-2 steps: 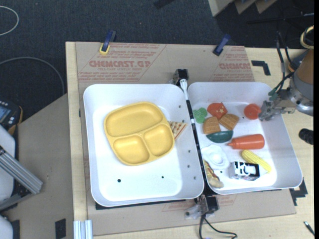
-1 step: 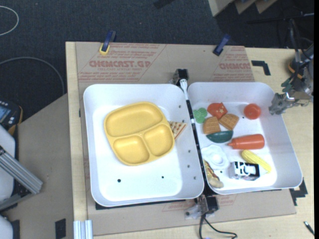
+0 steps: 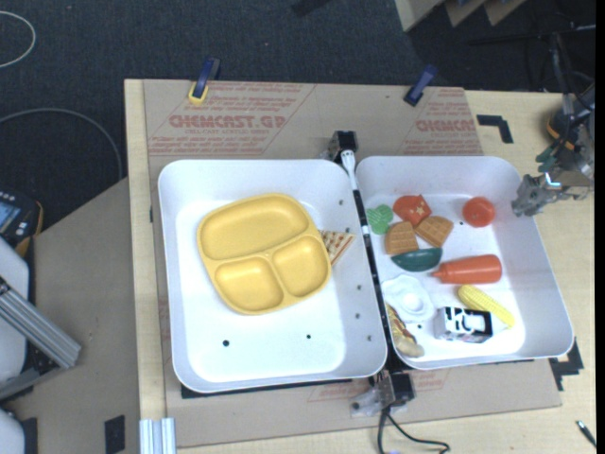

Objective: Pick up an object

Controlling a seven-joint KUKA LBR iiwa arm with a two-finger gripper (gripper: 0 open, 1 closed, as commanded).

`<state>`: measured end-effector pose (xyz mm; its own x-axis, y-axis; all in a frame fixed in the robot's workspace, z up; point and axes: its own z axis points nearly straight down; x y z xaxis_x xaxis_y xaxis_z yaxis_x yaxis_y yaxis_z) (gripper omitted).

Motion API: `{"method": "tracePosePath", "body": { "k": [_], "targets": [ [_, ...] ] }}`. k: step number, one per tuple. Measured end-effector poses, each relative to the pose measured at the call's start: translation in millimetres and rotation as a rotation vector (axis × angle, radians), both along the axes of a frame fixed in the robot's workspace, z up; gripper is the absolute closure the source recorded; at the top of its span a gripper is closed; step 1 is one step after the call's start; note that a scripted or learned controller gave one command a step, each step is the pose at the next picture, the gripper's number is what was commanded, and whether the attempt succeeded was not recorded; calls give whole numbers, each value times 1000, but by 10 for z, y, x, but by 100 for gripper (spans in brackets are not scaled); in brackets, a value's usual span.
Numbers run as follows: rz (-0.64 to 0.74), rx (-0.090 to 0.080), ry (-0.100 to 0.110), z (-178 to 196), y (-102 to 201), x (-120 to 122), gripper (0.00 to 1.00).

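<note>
Nearest us, right bin point(image 3: 553, 282): we see a black-and-white block point(image 3: 467, 323) touching a yellow corn piece point(image 3: 486, 306).
Mid right bin: an orange carrot point(image 3: 469, 270), a bread slice point(image 3: 435, 229), red tomatoes point(image 3: 478, 211).
Left bin point(image 3: 180, 253): a yellow divided plate point(image 3: 265, 252), a waffle wedge point(image 3: 337, 244) beside it.
Far right edge: gripper point(image 3: 535, 195), just outside the right bin; we cannot tell its finger state.

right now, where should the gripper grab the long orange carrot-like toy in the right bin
Grip the long orange carrot-like toy across its narrow middle, coming straight down. It lies flat, pointing left-right, so fingers should close front-to-back. Bare floor behind it; the yellow corn-like toy crowds its front.
</note>
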<state>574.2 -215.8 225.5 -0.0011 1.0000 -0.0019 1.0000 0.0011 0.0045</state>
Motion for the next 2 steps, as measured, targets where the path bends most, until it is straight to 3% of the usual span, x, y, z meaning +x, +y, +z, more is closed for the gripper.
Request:
{"method": "tracePosePath", "body": {
  "k": [2],
  "targets": [
    [1, 4, 8, -91, 971, -411, 100]
  ]
}}
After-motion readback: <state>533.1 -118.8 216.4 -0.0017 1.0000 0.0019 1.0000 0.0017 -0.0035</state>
